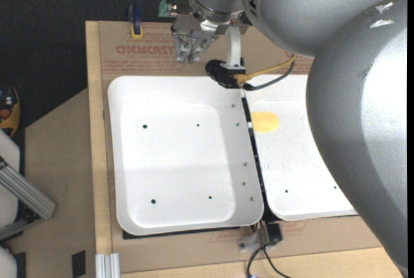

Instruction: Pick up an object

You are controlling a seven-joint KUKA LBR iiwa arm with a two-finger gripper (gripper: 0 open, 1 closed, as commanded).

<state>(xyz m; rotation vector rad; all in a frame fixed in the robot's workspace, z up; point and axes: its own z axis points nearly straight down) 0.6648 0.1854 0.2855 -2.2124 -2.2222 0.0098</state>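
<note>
A brown worktop (103,141) carried 2 shallow white bins side by side, seen from above at a slant. The left bin (181,205) sat toward the worktop's left edge, its floor bare apart from small dark dots. Beyond that bin's far rim, near the worktop's far edge, the tool (188,50) hung above printed red lettering on the cardboard, outside both bins. Its metal parts were small and crowded together, so whether it was released or clenched could not be told; nothing was visibly caught in it. The orange band of the arm (336,44) sat just above the tool, and the arm's grey bulk covered much of the worktop's right side.

A dark divider (252,141) ran between the 2 bins. Just right of it, the right bin (304,205) held the 1 object on offer: a flat yellow piece (264,121), roughly oval, lying near that bin's left wall and toward its far end, its longer axis running across the bin.

From the tool, the yellow piece lay to the right and nearer the worktop's front edge, across the divider. A pick would probably call for travel that way before any descent.
</note>
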